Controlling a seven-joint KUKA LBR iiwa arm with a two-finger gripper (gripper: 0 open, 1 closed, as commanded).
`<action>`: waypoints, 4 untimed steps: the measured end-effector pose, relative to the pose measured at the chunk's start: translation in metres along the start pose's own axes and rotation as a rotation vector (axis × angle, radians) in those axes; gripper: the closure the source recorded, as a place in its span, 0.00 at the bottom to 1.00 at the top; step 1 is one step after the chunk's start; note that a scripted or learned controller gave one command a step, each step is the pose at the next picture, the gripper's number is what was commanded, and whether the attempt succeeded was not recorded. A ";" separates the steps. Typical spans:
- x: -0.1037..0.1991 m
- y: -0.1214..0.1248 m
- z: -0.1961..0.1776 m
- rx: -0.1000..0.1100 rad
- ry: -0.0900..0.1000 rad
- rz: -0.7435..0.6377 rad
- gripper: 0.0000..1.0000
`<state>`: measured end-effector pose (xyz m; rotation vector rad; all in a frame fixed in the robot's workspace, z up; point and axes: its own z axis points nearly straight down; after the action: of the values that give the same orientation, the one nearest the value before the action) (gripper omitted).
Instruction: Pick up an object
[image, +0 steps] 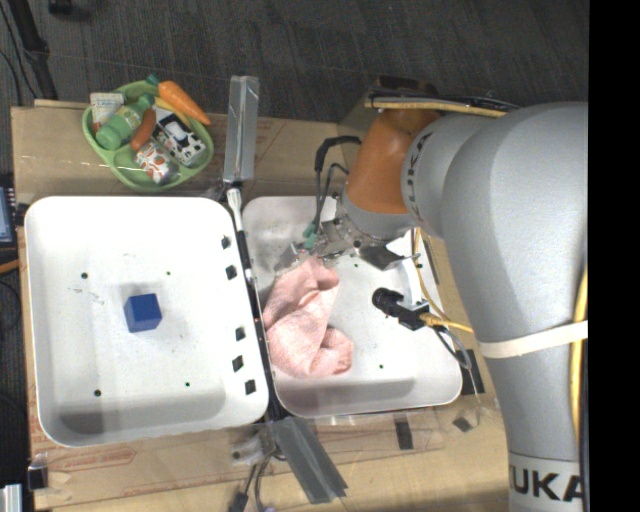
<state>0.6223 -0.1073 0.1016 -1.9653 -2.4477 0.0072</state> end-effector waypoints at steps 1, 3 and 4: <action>-0.032 -0.032 0.011 0.001 0.002 0.048 0.00; 0.012 0.002 -0.001 -0.001 0.001 0.034 1.00; 0.012 0.001 -0.001 -0.001 0.001 0.034 0.00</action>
<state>0.6212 -0.0953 0.1025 -2.0072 -2.4136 0.0053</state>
